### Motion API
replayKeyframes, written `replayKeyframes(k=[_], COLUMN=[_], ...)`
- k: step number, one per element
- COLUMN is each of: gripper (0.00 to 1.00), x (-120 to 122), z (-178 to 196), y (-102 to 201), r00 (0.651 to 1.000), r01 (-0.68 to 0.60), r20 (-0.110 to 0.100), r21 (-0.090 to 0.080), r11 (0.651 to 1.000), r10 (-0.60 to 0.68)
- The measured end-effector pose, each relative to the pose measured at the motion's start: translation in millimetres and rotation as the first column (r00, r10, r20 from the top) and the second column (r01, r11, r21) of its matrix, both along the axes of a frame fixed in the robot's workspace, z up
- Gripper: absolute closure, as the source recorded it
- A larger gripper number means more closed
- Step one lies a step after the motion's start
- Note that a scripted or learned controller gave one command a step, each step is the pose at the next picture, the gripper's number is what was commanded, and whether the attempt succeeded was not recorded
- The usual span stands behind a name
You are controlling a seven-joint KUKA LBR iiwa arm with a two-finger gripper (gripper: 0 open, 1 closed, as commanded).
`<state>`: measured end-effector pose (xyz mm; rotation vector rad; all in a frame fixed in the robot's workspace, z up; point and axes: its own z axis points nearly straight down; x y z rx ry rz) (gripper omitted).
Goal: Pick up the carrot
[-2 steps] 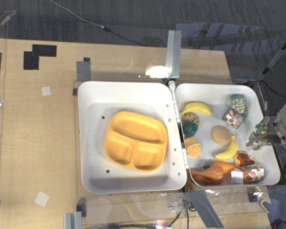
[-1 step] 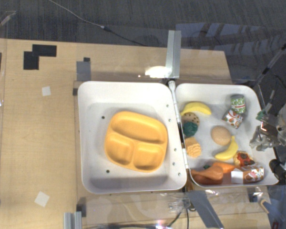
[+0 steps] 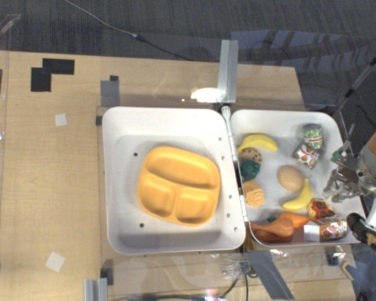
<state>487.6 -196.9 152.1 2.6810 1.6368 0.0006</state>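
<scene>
Carrot [image 3: 296,219] is what I'm after, and before I commit I read the bench [image 3: 50,187] from the left. The left bin [image 3: 113,168] carries a yellow divided tray [image 3: 178,185], lying flat in the middle, which looks to me like a drop-off spot rather than anything to do with this pick. Across the divider, the right bin [image 3: 282,115] is crowded. The corn [image 3: 255,197] sits by the near-left wall, and below it a brown piece [image 3: 273,231] is wedged into the front corner. The carrot lies flat along the front wall, its left end touching that brown piece, with a banana [image 3: 299,198] just above it and a bottle [image 3: 324,230] just to its right. Packed in like that, I judge it leaves little room on either side, so a descent from above along its length seems safest. The gripper [image 3: 341,184] hangs at the bin's right rim, up and to the right of the carrot and apart from it. I cannot tell whether it is apart or together, and nothing is visibly held.
</scene>
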Motion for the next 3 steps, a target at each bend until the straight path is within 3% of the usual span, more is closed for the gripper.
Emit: replayKeyframes(k=[1,2,3], gripper=[1.0,1.0,1.0], x=[6,0,0], z=[15,-3,-2], y=[3,0,-1], r00=[0.976,0.931,0.748], r01=[0.22,0.365,0.663], r20=[0.002,0.0,0.001], r21=[0.0,0.001,0.001], r11=[0.976,0.931,0.748], r10=[-0.22,-0.365,-0.663])
